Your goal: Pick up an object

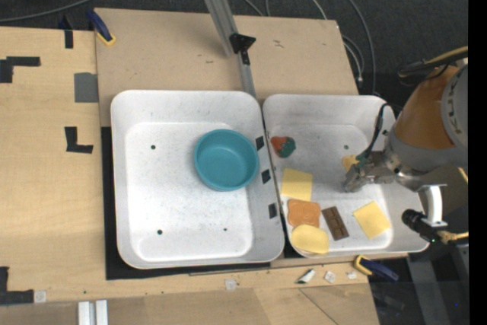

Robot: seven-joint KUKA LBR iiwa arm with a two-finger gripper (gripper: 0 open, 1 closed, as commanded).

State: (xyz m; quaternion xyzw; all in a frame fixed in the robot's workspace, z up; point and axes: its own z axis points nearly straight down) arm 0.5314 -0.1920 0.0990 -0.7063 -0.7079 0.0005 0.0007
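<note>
Reaching into the right bin point(365, 104), jaws low; whether they are wide or narrow, I cannot tell.
Nearest them lies a yellow block point(372, 218); next, I judge, a closing grasp.

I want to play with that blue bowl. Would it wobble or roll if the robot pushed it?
The blue bowl sits upright on the left bin's flat floor, so it would probably slide, not roll. It looks like thin plastic, so likely light and stiff.

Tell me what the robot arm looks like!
The arm is thick and round, grey with a wide orange band near the wrist. A thin dark cable loops along it toward the gripper, which is small, dark grey and metal-looking. A shiny silver and black piece sticks out below the wrist.
</note>
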